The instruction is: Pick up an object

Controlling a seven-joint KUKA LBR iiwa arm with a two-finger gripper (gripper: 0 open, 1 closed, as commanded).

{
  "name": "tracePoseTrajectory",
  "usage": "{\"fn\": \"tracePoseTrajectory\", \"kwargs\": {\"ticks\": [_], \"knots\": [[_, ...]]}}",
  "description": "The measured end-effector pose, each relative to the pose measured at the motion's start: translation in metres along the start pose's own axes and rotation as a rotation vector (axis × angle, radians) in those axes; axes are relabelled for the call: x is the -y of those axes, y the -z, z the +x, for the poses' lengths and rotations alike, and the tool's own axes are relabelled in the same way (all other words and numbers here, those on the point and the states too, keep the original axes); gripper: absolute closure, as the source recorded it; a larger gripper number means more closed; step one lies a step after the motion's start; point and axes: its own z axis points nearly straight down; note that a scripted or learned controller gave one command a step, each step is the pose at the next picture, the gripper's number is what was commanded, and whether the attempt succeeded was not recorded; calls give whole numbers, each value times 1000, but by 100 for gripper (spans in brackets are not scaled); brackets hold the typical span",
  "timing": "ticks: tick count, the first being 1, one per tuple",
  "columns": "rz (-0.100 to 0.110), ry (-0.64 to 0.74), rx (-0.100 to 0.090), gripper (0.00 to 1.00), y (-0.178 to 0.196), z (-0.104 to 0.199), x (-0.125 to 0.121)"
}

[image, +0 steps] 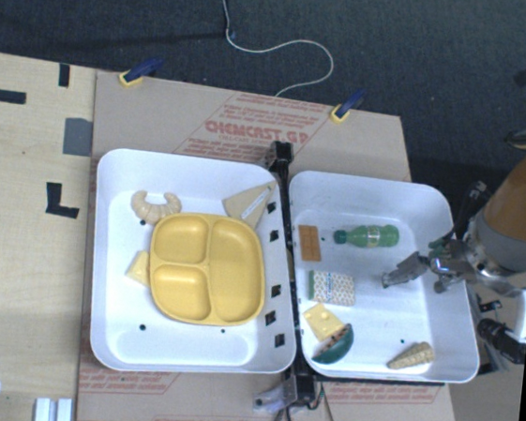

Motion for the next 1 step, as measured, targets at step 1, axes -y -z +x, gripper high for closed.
{"fn": "tracePoseTrajectory", "kwargs": {"ticks": [1], "knots": [[-1, 1, 0, 0, -47, -2, -6]]}}
